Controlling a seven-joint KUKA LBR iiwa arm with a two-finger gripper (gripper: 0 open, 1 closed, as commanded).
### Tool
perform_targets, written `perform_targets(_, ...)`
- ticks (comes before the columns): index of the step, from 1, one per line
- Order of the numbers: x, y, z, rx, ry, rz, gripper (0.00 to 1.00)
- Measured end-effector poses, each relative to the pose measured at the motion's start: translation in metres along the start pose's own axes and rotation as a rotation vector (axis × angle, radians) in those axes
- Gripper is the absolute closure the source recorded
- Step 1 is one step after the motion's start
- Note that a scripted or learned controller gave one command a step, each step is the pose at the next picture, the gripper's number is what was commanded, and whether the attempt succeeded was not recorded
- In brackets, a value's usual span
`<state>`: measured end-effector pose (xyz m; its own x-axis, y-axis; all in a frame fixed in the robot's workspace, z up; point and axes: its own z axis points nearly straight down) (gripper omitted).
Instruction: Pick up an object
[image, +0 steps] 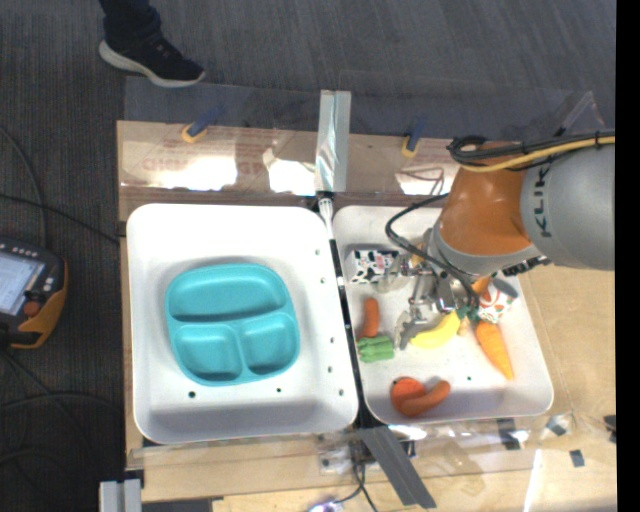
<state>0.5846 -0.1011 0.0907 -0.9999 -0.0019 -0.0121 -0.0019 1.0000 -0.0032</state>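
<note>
Yellow banana (437, 334) lies under the gripper (428, 312); its grasp state can't be told.

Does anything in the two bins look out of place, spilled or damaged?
Nothing stands out. The teal plastic divided tray lies flat in the left white bin. The toy foods, such as the orange carrot and green block, lie loose in the right white bin.

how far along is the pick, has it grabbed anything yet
Done: the arm has reached into the right bin, and the claw is low over the yellow piece. In hand: nothing visibly lifted; the yellow piece sits on the bin floor beside the carrot. I can't tell whether the claw has closed. Left: a confirmed grip and the lift.
</note>
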Motion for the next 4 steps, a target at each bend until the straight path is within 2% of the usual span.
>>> perform_targets(1,0.017,0.001,-0.001,-0.001,-0.005,0.317,0.00)
perform_targets(2,-0.040,-0.006,0.002,0.000,0.031,0.187,0.00)
perform_targets(3,0.038,-0.027,0.000,0.000,0.002,0.175,0.00)
perform_targets(4,-0.052,-0.074,-0.005,-0.001,0.008,0.112,0.00)
